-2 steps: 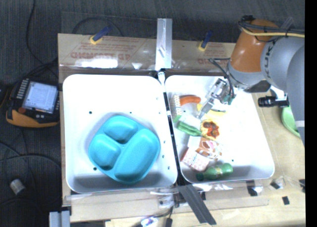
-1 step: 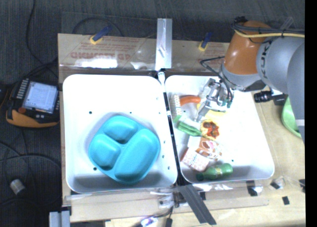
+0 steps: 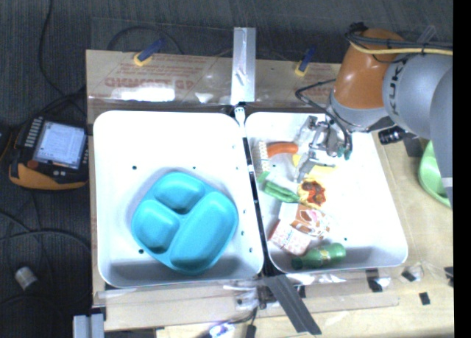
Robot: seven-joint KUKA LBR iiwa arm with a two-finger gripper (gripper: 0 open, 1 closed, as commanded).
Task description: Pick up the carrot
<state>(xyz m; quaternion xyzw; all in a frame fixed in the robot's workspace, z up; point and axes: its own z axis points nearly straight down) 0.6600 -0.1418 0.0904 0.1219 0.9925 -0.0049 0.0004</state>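
While inspected from above: gripper [image 3: 313,154] found low over right bin [image 3: 383,204], near its far wall, arm [image 3: 412,90] entering from right. Fingers [image 3: 303,163] parted slightly, nothing seen between them. Carrot [image 3: 281,149] lying flat on bin floor just left of fingertips; contact could not be determined. Green pod [image 3: 278,189], packets [image 3: 302,230] and cucumber [image 3: 320,255] nearer front. Blue tray [image 3: 184,219] in left bin [image 3: 118,145].
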